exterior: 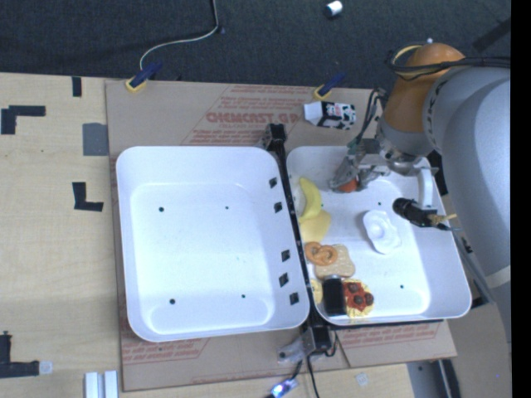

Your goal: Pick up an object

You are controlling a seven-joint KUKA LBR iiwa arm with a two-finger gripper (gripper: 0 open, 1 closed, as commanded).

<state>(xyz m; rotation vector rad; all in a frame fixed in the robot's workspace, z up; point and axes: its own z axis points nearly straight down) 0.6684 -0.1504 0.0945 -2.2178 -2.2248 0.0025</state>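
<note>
Camera view, looking down on the surface (50,247): everything worth grabbing is in the right bin (415,268), while the left bin (199,239) sits just beside it at 9 o'clock. The arm (473,139) reaches in from 3 o'clock, and the gripper (353,177) is down low at about 11 o'clock in the right bin. It's right over a small red thing (348,186), touching it or very nearly. Honestly can't tell from this angle whether the gripper is spread or closed, or whether it has actually got hold of that red thing.

Rest of the right bin:
- A banana (310,196) lies along the 9 o'clock wall, with a pale yellow piece (317,224) touching its lower end.
- A tan pastry (328,256) is at around 8 o'clock, just below that piece.
- A black block (333,293) is at 7 o'clock near the front rim, with a red toy (358,298) just beside it on its 3 o'clock side.
- A white lump (379,231) sits about in the middle, apart from the others.

A little white box (330,113) lies outside the bin at 12 o'clock.
</note>
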